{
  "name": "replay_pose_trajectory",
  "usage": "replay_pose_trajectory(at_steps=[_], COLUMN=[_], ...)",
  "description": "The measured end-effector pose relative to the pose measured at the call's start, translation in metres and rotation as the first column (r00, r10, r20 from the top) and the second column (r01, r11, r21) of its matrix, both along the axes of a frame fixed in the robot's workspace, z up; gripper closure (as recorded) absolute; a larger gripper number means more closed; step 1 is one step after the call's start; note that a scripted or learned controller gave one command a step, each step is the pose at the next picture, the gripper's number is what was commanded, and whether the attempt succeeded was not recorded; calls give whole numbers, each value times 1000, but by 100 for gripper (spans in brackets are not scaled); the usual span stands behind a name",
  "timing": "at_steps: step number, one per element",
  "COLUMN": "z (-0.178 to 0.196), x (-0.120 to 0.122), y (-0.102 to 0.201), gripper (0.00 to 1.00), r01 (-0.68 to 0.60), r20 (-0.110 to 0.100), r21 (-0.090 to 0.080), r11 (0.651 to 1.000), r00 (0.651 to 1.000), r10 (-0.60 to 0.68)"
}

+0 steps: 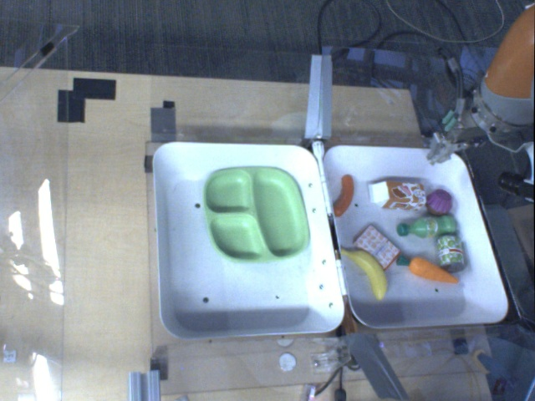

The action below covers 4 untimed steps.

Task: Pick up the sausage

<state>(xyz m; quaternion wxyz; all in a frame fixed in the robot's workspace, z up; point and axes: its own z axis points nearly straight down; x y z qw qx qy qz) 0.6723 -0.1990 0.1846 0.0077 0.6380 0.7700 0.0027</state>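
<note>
The sausage [343, 194] is a short orange-red link lying almost upright at the far left of the right bin [485, 307], close to the divider between the bins. My gripper [440, 146] hangs over the right bin's back right corner, well to the right of the sausage and apart from it. Above it, the arm's orange band [512, 57] enters from the upper right. Nothing is seen held in the gripper.
The right bin also holds a small carton [399, 195], a purple vegetable [440, 200], a green bottle [428, 225], a can [450, 251], a carrot [433, 270], a banana [369, 271] and a patterned box [375, 246]. In the left bin [180, 291] lies a green divided plate [255, 211].
</note>
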Motion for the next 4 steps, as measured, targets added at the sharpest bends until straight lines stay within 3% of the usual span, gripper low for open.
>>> replay_pose_trajectory(at_steps=[1, 2, 3, 4], z=[11, 19, 22, 46], x=[-2, -2, -14, -12], y=[-5, 4, 2, 10], gripper=[100, 100, 100, 100], r01=[320, 507, 753, 850], r20=[-8, -10, -13, -12], r21=[5, 7, 7, 8], r11=[947, 862, 658, 527], r00=[947, 862, 658, 527], r10=[-320, -507, -753, -850])
